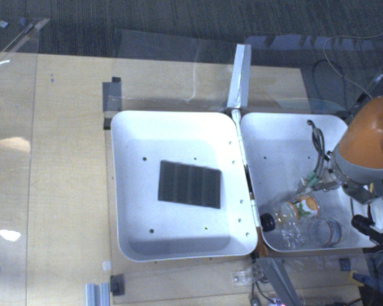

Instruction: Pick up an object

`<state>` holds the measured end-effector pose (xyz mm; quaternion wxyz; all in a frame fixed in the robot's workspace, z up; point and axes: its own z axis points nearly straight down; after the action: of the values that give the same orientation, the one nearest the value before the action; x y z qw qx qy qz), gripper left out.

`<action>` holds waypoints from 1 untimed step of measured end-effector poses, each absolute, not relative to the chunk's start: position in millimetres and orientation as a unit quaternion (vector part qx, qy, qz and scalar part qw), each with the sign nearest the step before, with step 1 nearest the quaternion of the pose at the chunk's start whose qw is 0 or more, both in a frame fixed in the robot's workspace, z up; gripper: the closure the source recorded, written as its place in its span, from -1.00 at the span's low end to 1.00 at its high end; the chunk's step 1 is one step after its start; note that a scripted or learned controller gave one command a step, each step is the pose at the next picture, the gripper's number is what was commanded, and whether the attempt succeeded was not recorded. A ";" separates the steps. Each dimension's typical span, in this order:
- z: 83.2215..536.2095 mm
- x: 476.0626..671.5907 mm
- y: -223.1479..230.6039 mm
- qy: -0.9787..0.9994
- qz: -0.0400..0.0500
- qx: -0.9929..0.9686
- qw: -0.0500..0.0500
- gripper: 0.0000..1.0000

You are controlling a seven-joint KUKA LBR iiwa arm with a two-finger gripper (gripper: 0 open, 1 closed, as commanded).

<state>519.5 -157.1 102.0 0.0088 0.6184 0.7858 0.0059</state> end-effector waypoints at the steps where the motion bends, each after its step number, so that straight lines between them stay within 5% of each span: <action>1: 101.9 519.3 -157.2 0.786 0.006 0.619 0.009 -1.00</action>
<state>519.3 -157.2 101.9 0.0085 0.6186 0.7857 0.0058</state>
